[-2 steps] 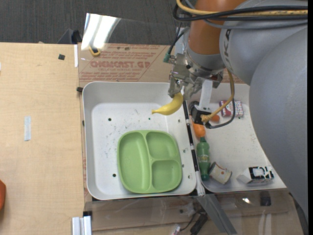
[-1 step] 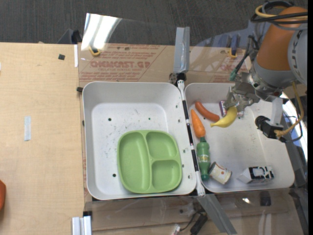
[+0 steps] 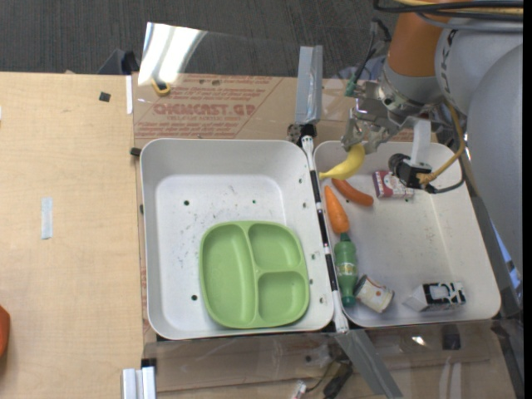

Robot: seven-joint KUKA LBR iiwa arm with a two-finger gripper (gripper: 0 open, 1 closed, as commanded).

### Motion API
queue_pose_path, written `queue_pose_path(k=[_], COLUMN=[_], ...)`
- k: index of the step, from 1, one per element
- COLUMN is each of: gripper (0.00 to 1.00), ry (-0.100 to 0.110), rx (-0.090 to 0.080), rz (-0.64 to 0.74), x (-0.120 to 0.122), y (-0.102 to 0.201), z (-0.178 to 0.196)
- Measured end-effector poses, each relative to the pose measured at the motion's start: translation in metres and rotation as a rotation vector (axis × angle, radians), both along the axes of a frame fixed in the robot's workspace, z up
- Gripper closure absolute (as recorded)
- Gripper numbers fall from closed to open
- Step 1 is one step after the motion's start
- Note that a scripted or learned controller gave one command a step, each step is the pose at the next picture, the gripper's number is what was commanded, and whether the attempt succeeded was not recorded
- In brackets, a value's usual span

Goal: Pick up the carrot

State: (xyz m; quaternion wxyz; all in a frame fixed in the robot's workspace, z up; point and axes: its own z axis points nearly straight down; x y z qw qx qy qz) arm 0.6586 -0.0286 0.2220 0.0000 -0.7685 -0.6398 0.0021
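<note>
The carrot [image 3: 336, 210] is a short orange taper lying against the left wall of the right bin [image 3: 465, 248], pointing toward the bin's front. An orange-red elongated piece [image 3: 356, 192] lies just above and to its right. My gripper [image 3: 366, 136] hangs over the bin's far-left corner, well above the carrot and apart from it. A yellow banana [image 3: 343, 166] sits right under the gripper, its upper tip touching or nearly touching it. I cannot make out whether the banana is gripped.
A green bottle [image 3: 344, 260], a tipped cup [image 3: 373, 294], a small black-and-white box [image 3: 440, 293] and a red-and-white carton [image 3: 389, 184] lie in the right bin. The left bin [image 3: 166, 223] holds a green divided plate [image 3: 255, 273].
</note>
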Motion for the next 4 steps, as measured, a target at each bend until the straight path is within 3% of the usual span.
queue_pose_path(k=[1,2,3,4], gripper=[1.0,1.0,1.0,1.0], ry=[0.003,0.0,0.002,0.003], rx=[0.002,-0.001,0.0,0.0], rz=[0.014,-0.105,-0.089,0.006], x=[-0.162,-0.105,-0.157,-0.158], y=[0.017,0.104,0.031,0.129], z=[-0.032,0.027,0.056,-0.032])
